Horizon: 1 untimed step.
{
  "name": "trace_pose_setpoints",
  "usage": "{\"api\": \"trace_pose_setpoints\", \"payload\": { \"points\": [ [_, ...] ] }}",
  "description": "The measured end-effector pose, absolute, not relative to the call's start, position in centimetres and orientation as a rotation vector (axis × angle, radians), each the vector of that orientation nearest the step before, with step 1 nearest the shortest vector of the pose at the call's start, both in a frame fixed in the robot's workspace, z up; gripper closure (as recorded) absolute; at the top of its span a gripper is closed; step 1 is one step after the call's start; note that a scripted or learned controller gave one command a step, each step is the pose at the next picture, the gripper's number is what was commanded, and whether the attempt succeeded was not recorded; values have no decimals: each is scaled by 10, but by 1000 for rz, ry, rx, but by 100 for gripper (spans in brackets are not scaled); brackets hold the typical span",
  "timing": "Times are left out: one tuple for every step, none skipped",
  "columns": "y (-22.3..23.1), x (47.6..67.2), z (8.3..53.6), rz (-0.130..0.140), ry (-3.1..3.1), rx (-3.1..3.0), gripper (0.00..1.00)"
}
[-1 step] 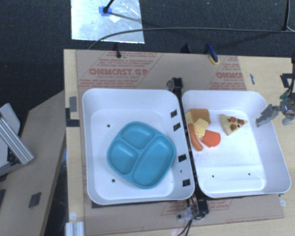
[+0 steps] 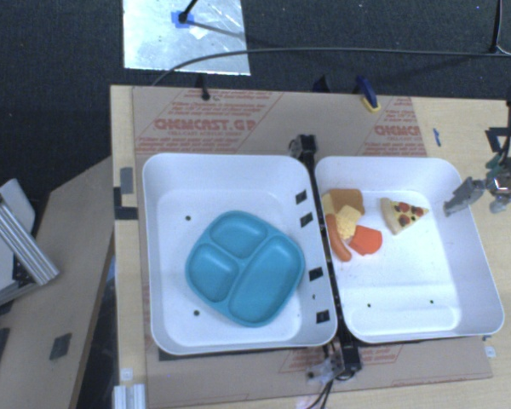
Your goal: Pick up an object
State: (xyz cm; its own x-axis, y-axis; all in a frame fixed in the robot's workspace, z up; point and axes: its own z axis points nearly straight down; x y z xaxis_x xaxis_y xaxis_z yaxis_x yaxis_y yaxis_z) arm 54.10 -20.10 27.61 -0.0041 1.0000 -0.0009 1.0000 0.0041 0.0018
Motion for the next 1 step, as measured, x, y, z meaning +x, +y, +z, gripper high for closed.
{"api": "trace_pose_setpoints", "payload": {
  "points": [
    [-204, 547, 232, -1, 2224, 2219, 0]
  ]
}}
